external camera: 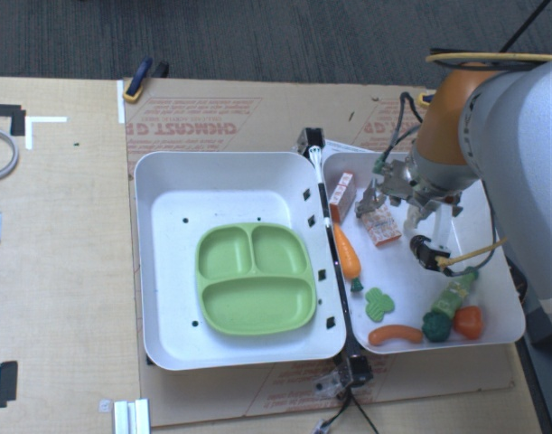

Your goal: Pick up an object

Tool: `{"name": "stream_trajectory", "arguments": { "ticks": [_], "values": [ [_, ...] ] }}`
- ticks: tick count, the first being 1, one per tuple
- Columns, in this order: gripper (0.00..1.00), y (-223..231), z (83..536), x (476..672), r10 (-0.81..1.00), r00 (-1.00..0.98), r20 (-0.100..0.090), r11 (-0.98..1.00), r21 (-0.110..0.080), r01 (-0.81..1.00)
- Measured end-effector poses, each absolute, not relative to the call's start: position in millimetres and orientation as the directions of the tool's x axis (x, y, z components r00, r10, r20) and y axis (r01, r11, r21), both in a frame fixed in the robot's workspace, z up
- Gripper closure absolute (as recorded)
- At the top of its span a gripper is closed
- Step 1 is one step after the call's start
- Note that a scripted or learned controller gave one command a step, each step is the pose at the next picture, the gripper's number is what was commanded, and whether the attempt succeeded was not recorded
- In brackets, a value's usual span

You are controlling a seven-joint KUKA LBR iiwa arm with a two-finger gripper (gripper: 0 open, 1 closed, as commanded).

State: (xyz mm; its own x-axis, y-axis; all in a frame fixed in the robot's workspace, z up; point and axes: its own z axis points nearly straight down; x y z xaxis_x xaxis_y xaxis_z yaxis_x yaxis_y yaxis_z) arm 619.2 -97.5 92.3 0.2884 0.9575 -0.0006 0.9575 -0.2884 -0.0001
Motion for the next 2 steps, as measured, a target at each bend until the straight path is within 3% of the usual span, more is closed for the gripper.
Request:
{"name": "stream_trajectory", "arguments": {
  "ticks": [1,2],
  "values": [
    [1.00,-97.7,101.8,619.2,0.958,0.286,-0.001,-0.286,-0.001,0.958],
    [1.00,-81.7,192.1,576.1,0.997,-0.072,-0.001,0.072,0.000,0.997]
  ]
}}
